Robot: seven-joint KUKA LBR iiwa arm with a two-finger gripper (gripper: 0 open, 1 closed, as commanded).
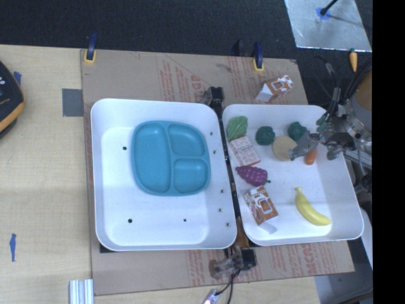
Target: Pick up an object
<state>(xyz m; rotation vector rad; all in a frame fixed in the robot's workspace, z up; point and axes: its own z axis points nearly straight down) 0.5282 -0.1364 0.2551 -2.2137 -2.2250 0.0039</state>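
The right bin (345, 189) holds several toy foods: a green leaf (237, 128), a dark green broccoli piece (265, 134), a teal-green item (296, 130), a beige round piece (283, 148), a pink-and-white packet (243, 151), purple grapes (251, 174), a brown-and-white carton (261, 205) and a yellow banana (311, 209). My gripper (311, 145) hangs low over the bin's upper right part, right beside the beige piece. A small orange piece (309, 159) shows just under its tip; whether it is gripped is unclear.
The left bin (111, 220) holds a blue divided plate (171, 157). A small carton (276, 87) lies on the cardboard behind the right bin. Clamps (257, 56) stand at the cardboard's back edge.
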